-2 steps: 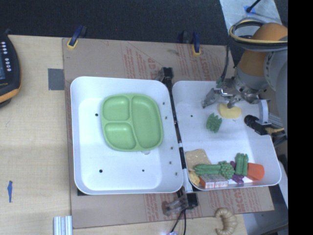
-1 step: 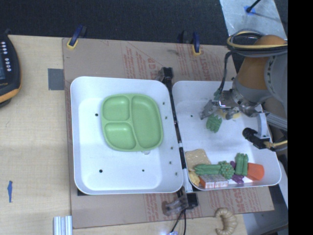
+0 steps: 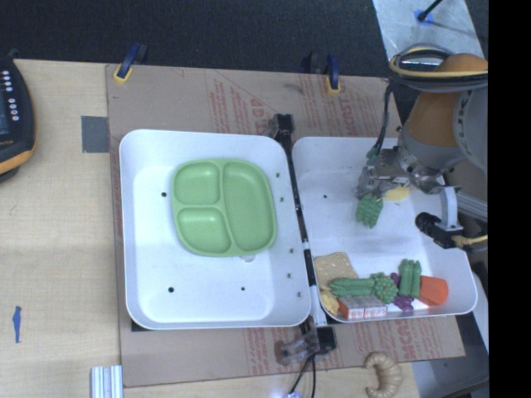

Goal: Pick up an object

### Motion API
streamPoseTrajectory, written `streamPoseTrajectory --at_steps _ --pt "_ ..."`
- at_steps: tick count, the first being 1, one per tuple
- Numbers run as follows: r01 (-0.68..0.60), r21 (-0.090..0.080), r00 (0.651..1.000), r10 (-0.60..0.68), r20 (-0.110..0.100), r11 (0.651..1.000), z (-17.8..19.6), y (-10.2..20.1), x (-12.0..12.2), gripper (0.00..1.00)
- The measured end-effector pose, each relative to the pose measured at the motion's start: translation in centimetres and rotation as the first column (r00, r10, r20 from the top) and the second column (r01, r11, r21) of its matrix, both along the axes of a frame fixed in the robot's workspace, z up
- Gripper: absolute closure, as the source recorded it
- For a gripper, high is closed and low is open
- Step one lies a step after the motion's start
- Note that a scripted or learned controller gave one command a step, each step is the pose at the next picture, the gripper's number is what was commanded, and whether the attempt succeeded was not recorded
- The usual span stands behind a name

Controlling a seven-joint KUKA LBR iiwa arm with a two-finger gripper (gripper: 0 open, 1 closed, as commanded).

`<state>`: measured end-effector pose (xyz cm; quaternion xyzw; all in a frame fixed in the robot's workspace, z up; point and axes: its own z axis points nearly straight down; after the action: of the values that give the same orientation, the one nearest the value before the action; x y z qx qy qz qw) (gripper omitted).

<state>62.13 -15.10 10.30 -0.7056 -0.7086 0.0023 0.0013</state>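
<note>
Green toy vegetable [image 3: 369, 211]: hanging right under the gripper, over the right bin's upper half, around the bin's 1 o'clock; its knobbly top tucks up between the fingertips.
Gripper [image 3: 375, 191]: closed on that green piece, pointing down and slightly toward 8 o'clock; a yellow bit [image 3: 397, 194] peeks out just beside it at 3 o'clock, and what that is I can't make out.
Arm [image 3: 438, 114]: coming in from 3 o'clock, grey body with the orange band above the wrist, bent steeply down over the bin's far right corner; a dark cable runs down its left side to the wrist.
Right bin [image 3: 332, 164]: white and shallow, its upper floor bare around the gripper.
Pile in right bin: crowded along the 6 o'clock edge: a tan cracker-like piece [image 3: 334, 266], a long green pod [image 3: 353, 287], a green bumpy piece [image 3: 384, 287], another green stalk [image 3: 409, 275], an orange block [image 3: 434, 289], a small pink-and-white box [image 3: 363, 309], all touching or nearly so.
Left bin [image 3: 141, 222]: just beside the right one, at its 9 o'clock.
Green divided plate [image 3: 224, 206]: lying flat in the left bin, a little above its centre, three compartments showing.
Bench: brown cardboard under both bins, blue clamps at 12 o'clock.
</note>
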Motion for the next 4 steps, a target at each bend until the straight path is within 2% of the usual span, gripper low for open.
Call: streamPoseTrajectory --at_steps 1,2,3,4 --pt "-0.005 0.001 1.0 0.005 0.005 1.0 -1.1 4.0 3.7 1.0" --pt "0.003 -0.003 1.0 -0.003 0.013 1.0 8.8 -0.3 3.7 1.0" --pt "0.0 0.001 1.0 0.0 0.003 1.0 8.2 -0.1 3.5 0.0" --pt "0.006 0.003 1.0 -0.006 -0.01 1.0 -1.7 -6.5 -3.8 0.0"
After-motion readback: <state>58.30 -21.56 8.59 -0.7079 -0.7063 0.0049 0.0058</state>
